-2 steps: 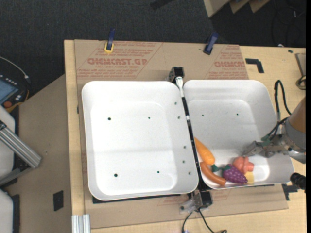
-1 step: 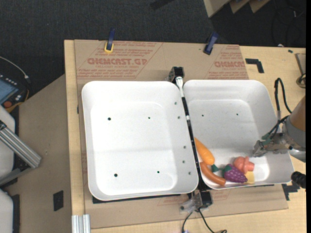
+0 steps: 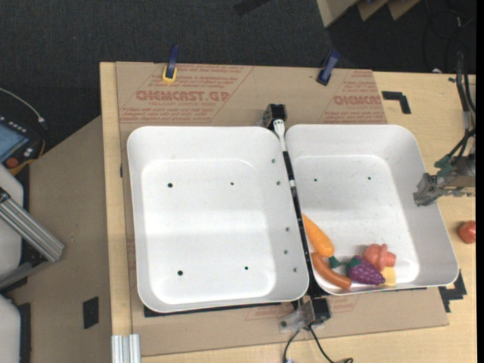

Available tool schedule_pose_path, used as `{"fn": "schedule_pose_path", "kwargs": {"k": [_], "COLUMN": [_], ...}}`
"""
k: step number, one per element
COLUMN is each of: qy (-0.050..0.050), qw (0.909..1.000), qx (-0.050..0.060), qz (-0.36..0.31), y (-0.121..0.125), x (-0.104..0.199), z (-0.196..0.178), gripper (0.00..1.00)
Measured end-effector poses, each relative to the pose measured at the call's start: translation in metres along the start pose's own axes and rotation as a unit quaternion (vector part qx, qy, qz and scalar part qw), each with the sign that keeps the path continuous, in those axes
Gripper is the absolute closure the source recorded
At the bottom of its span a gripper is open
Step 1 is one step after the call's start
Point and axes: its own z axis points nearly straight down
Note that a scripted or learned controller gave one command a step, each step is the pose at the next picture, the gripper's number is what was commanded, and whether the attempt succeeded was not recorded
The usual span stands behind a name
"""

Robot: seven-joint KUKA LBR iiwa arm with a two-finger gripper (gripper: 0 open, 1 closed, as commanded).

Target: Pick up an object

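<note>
Camera view puts your likeliest targets in the right bin [image 3: 393,146], heaped in its near corner: an orange carrot-shaped toy [image 3: 318,237] lying along the divider, a second orange piece [image 3: 333,272] just nearer than it, a purple grape cluster [image 3: 366,274] beside that, and a pink-red toy [image 3: 380,255] touching the grapes on their far side. A sliver of yellow shows at the grapes' right, too small to name.

Judge these as hollow plastic play food: light, stiff, smooth enough to squirt out of a pinch. Of the four, the carrot-shaped toy sits most apart from the heap, so you would do best closing across its narrow middle, fingers square to its long axis. The grapes are bumpy and would seat well, but their neighbours crowd them.

Right of that bin, level with its right wall, you see the gripper [image 3: 428,190] at the rim, well apart from the heap; it holds nothing, and whether it is spread or closed cannot be told.

Further right, a small orange-red thing [image 3: 467,232] lies on the cardboard bench top [image 3: 227,82].
</note>
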Motion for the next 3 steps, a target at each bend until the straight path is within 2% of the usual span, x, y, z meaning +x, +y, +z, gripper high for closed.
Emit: {"fn": "schedule_pose_path", "kwargs": {"k": [1, 2, 3], "qy": [0.001, 0.004, 0.001], "qw": [1.0000, 0.9999, 1.0000], "qx": [0.006, 0.010, 0.005], "qz": [0.002, -0.001, 0.002], "y": [-0.002, 0.015, 0.021], "x": [0.006, 0.076, 0.066], "z": [-0.024, -0.005, -0.048], "gripper": [1.00, 1.00, 1.00]}}
